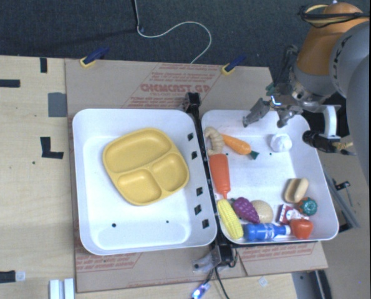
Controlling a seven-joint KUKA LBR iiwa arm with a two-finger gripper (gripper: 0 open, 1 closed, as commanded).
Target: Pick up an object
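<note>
My gripper (pixel 267 116) hangs open over the back edge of the right bin (pixel 316 167), its two grey fingers spread apart with nothing between them. Just below it lie a small orange carrot (pixel 236 144) and a white round piece (pixel 280 142). Along the bin's left wall lie a tan piece (pixel 214 140), a long orange-red piece (pixel 220 173) and a yellow corn cob (pixel 229 218). At the front sit purple grapes (pixel 245 208), a blue bottle (pixel 264 232), a bread roll (pixel 295 190), a green ball (pixel 308 206) and a red piece (pixel 302 228).
The left bin (pixel 91 167) holds a yellow divided plate (pixel 145 165). A white cable (pixel 173 30) loops over the dark floor behind the cardboard base. Clips sit along the divider between the bins. The arm's orange-banded wrist (pixel 325 42) rises at the upper right.
</note>
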